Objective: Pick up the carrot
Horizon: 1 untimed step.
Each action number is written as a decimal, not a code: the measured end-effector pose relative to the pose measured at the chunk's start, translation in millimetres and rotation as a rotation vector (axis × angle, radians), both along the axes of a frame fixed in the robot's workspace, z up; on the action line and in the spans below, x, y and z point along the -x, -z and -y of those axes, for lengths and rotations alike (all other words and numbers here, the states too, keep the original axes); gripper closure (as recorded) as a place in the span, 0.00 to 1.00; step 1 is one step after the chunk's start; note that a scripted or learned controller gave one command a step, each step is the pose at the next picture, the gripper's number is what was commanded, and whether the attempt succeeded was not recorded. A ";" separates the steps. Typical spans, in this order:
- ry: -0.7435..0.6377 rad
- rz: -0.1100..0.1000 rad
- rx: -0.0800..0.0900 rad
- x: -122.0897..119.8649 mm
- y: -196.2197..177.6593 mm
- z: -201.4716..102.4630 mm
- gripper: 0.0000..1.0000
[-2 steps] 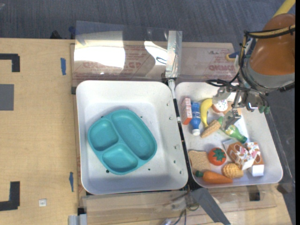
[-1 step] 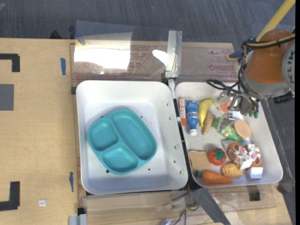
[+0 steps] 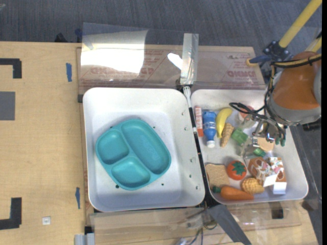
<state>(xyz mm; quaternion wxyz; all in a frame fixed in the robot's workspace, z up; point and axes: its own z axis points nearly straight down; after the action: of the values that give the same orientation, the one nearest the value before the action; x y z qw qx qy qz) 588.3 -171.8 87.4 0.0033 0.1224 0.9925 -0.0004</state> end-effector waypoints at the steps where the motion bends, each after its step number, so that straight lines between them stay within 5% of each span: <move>1: -0.381 0.000 0.001 -1.3 -0.3 -15.5 0.00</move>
<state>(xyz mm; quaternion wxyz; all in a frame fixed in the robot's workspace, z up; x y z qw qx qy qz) 589.6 -156.3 87.7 0.0035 -0.0675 0.9977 -0.0003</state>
